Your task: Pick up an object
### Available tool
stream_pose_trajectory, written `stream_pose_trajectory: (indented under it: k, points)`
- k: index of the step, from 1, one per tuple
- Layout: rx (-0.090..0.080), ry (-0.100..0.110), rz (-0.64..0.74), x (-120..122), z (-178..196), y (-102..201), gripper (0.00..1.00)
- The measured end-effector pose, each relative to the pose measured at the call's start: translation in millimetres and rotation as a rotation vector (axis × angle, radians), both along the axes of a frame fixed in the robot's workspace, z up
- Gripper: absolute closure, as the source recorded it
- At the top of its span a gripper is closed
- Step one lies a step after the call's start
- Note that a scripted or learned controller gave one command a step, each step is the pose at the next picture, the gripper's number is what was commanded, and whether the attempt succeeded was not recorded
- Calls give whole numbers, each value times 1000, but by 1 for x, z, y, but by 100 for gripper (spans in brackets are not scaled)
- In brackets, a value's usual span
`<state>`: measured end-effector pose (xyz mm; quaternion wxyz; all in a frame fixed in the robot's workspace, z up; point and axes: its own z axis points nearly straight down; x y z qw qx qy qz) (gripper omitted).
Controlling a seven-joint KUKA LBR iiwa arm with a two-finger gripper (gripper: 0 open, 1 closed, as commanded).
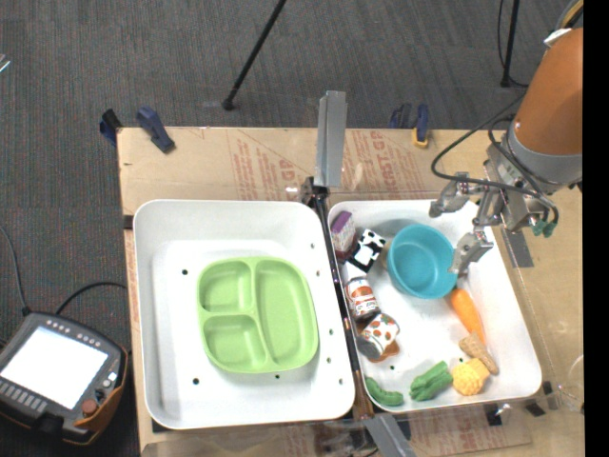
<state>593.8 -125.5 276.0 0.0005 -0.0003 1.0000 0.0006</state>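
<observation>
my end effector [470, 227] over the blue bowl [421, 260] in the right bin [519, 312], fingers seemingly spread, nothing between them

Orange-banded grey arm [550, 112], black cables, metal pincer [471, 231] with pale grey fingers [470, 252].

I see two white bins [152, 255] on a tan bench [219, 165]. The left bin holds a lime-green divided plate [257, 314]. In the right bin: a teal bowl [421, 260], an orange carrot [467, 314], a black-and-white patterned cube [369, 249], a yellow corn piece [465, 378], and green vegetables [430, 380]. The arm [552, 103] is orange and grey.
</observation>
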Motion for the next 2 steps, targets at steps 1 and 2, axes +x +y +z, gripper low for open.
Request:
stream_pose_trajectory:
  k: [1, 2]
  points:
    - [4, 20, -16, -15, -149, -2, 0]
    - [0, 6, -46, -64, -191, -62, 0]
